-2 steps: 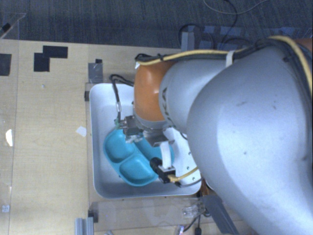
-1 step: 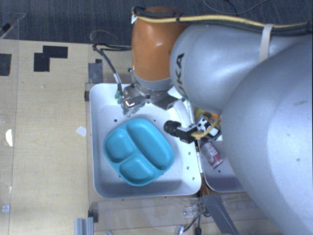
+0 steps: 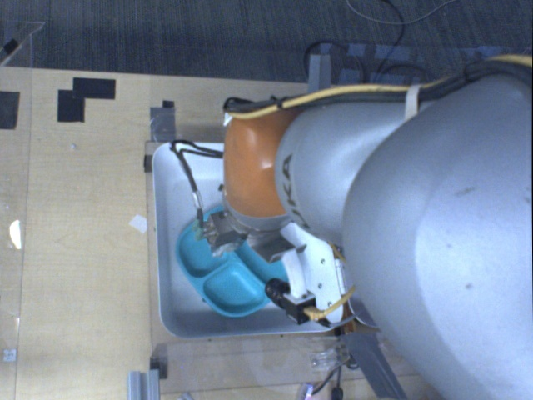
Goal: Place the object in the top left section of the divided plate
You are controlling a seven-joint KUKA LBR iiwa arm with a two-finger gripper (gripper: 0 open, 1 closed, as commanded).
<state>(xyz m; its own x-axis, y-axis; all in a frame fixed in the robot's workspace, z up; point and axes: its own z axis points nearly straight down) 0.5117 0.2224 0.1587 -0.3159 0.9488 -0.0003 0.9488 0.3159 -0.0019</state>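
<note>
A blue divided plate (image 3: 223,284) lies in the left white bin (image 3: 171,248), toward its right side. Two of its sections show, a left one and a lower one; the rest is covered by the arm. The grey arm with its orange band (image 3: 254,169) hangs directly over the plate's upper right part. The wrist and gripper (image 3: 218,238) sit just above the ridge between the plate's sections. The object to be placed is hidden from me.
The arm's large grey body (image 3: 433,223) covers the right bin and the right half of the view. A black cable (image 3: 187,173) loops from the wrist over the bin's upper left. Black marks (image 3: 83,97) lie on the wooden bench at left.
</note>
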